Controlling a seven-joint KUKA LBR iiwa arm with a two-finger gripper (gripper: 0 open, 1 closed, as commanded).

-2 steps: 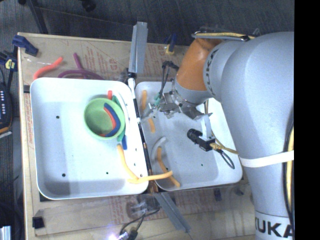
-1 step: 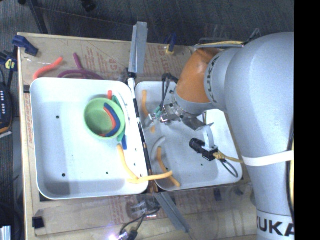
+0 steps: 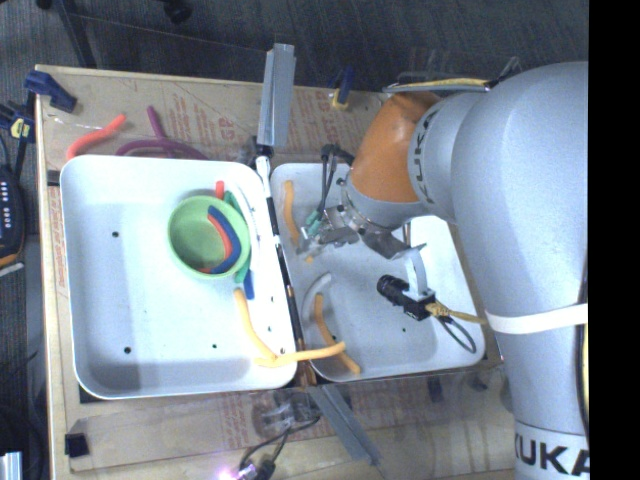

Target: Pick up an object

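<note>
Jaws point(image 3: 318, 230): hanging low in the right bin point(image 3: 450, 258) at its ten o'clock corner; state cannot be told. Yellow strip point(image 3: 288, 208): lying at nine o'clock, just beside, likely the target. Green bowl point(image 3: 207, 238): sitting in the left bin point(image 3: 100, 298), well apart.

The wooden bench point(image 3: 150, 423) lies beneath the gripper. Pliers with orange handles point(image 3: 97, 135) rest far left of it, beside a blue clamp point(image 3: 48, 88).
</note>
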